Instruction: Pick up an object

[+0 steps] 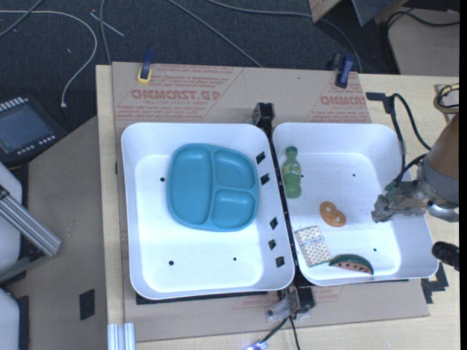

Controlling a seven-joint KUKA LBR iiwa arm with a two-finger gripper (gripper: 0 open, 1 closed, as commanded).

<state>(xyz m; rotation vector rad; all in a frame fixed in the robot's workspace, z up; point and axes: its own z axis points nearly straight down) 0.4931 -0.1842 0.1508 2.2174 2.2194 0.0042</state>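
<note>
Objects for picking, four in number, lie in the right bin [379,141], the right-hand one of two shallow white bins set side by side on the bench [182,86].

Camera view, from above at a slant:

- Green bottle [292,172]: lies near the right bin's left wall, towards the far end, its cap pointing away from the camera.
- Pretzel [333,214]: small, orange-brown, on the bin floor near the middle, apart from the bottle and just above the checkered packet.
- Checkered packet [313,244]: pale, with a red-and-white pattern, near the bin's left wall at the near end.
- Watermelon slice [351,264]: green rind, red flesh, lies at the near edge of the bin, just right of the packet.
- Left bin [146,254]: holds a blue divided plate [213,187] with three compartments, set towards the far half.
- Pincer [387,206]: grey, reaches in from the right, low over the right side of the right bin, well apart from the pretzel and all other items. Nothing shows between its fingers; whether they stand apart or together cannot be told at this size.
- Arm [441,166]: grey, enters at the right edge, with a black cable [400,126] looping beside it.
- Bench surface: brown cardboard with red lettering, two blue clamps [146,65] at the far edge.
</note>
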